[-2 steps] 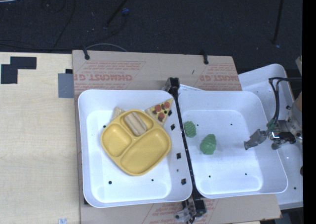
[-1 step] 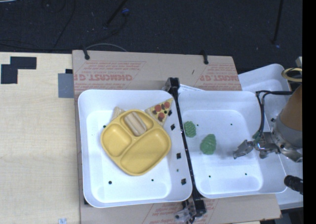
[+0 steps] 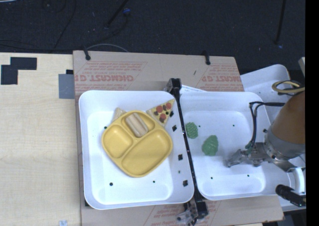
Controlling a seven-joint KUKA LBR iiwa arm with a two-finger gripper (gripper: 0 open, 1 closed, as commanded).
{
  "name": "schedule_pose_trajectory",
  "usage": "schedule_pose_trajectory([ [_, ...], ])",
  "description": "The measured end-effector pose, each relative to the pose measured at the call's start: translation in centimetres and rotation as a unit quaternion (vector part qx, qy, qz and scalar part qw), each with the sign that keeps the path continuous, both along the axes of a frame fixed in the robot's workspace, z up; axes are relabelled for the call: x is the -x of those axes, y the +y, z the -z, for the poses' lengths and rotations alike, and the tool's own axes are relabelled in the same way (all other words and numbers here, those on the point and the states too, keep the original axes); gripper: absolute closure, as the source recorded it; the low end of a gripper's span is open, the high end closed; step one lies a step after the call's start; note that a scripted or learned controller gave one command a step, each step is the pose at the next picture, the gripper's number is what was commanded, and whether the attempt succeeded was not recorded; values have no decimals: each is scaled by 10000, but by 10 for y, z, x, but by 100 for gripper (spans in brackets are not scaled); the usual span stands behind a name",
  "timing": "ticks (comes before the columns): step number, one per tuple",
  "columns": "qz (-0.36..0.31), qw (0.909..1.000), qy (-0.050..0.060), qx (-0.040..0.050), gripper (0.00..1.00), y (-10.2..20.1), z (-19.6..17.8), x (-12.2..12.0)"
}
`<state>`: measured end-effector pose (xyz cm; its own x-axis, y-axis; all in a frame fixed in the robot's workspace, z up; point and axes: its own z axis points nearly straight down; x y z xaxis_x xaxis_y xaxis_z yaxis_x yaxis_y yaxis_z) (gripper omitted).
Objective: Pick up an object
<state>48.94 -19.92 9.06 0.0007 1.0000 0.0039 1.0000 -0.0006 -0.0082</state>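
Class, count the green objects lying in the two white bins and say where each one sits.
2. Both lie in the right bin: a darker green piece close to the divider between the bins, and a lighter green piece beside it, nearer the claw. The arm may hide others.

- Cardboard sheet (image 3: 149, 73) under the two bins: red printed lettering along the top flap, upside down to the camera. Appears twice, left of centre and right of centre. Reads roughly "CHEMCRST . G.P"; exact letters uncertain.
- Same sheet, bottom edge: further red print, too small and cropped to read.
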Motion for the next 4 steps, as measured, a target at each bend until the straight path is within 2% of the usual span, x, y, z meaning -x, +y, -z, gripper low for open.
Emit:
schedule_pose_trajectory([
  [1,21,10000,-16,7,100,-2,-13,-1],
  [3,-14,10000,-54,24,100,5,-122,-6],
  [4,-33,10000,-27,3,100,63,-116,-18],
])
